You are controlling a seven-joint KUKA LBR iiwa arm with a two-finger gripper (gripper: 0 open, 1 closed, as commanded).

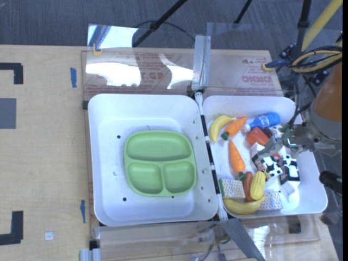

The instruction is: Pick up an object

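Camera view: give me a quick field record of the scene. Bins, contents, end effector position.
left bin: holds a green divided plate, three compartments
right bin: holds a pile of toy items
right bin contents: two bananas, two carrots, blue bottle, corn cob, orange-red block
end effector: over the right bin, down among the pile near the orange-red block
grasp: cannot tell, nothing seen between the fingers
arm: enters from the right
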